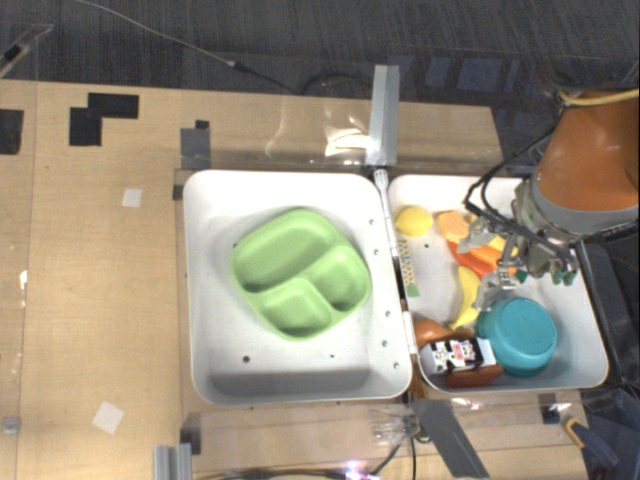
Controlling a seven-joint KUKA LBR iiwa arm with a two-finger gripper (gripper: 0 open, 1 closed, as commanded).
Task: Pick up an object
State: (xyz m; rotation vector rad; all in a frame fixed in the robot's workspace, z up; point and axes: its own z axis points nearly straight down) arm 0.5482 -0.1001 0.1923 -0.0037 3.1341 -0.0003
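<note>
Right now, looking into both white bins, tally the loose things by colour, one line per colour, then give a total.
Green: 1, the divided tray
Teal: 1, the bowl
Yellow: 2, the lemon and the banana
Orange: 2, the round piece and the carrot-like piece
Dark, printed: 1, the small packet
Total: 7

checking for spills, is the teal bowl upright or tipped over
Upright: the round teal plastic bowl in the right white bin shows its open mouth and full circular rim facing up toward the camera.
</note>
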